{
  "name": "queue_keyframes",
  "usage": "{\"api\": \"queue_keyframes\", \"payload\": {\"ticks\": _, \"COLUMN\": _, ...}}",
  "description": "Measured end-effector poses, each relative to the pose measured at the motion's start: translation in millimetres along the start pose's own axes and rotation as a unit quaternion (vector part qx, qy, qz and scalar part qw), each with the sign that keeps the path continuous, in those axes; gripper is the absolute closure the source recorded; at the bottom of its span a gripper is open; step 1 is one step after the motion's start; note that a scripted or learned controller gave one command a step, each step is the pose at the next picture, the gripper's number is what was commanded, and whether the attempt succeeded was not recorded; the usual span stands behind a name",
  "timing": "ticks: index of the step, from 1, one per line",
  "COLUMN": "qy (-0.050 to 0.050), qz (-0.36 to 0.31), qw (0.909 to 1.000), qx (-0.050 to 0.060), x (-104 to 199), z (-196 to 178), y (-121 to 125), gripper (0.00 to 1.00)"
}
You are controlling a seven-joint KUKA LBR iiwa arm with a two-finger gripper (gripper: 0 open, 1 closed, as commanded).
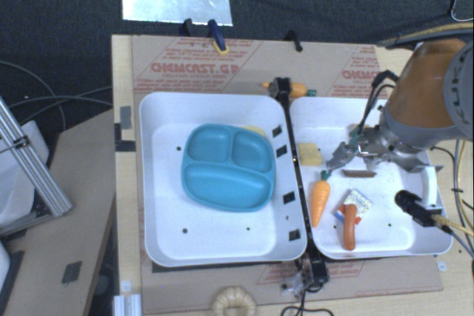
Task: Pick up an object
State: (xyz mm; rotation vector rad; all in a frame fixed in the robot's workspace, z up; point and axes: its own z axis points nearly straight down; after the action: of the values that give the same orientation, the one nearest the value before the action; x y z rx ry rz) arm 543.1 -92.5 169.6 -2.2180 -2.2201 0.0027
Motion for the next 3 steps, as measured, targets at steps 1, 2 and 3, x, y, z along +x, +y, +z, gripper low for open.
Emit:
{"api": "queue_keyframes", "payload": {"ticks": 1, "qy": 0.000, "qz": 0.000, "qw": 1.0000, "qx": 0.000, "x": -3.1, "z": 42.6, "y": 1.1, "gripper": 0.00}}
{"api": "queue_keyframes", "payload": {"ticks": 2, "qy": 0.000, "qz": 0.000, "qw": 1.0000, "qx": -0.001, "x": -2.8, "z": 87.3, "y": 1.2, "gripper": 0.00}}
{"api": "queue_keyframes", "payload": {"ticks": 3, "qy": -0.001, "qz": 0.000, "qw": 1.0000, "qx": -0.003, "x": -3.0, "z": 74.6, "y": 2.4, "gripper": 1.00}}
